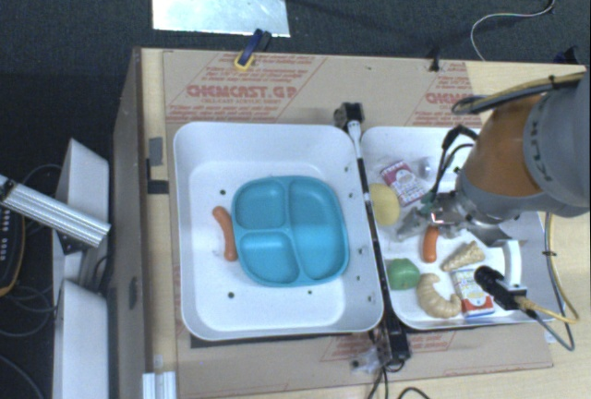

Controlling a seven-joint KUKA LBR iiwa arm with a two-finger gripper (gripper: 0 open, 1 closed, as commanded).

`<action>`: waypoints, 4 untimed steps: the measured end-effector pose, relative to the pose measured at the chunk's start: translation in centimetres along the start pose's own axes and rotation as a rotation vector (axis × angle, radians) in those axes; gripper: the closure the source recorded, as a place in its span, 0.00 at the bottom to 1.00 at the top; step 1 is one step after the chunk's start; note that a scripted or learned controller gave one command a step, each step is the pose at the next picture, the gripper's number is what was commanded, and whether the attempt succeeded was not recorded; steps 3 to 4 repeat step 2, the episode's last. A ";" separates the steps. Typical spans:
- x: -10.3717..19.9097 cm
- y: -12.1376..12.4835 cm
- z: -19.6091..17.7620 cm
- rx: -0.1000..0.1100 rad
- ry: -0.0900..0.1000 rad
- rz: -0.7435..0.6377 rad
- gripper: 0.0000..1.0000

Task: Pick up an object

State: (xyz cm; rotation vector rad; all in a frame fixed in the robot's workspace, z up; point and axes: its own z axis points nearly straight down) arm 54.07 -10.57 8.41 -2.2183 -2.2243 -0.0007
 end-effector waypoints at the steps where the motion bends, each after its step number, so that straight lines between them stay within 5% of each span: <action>1: 0.0 0.1 -1.1 -0.002 0.000 0.000 1.00; 2: 7.0 2.4 -10.5 -0.003 0.000 -0.001 1.00; 4: 7.0 2.4 -10.5 -0.003 0.000 -0.001 1.00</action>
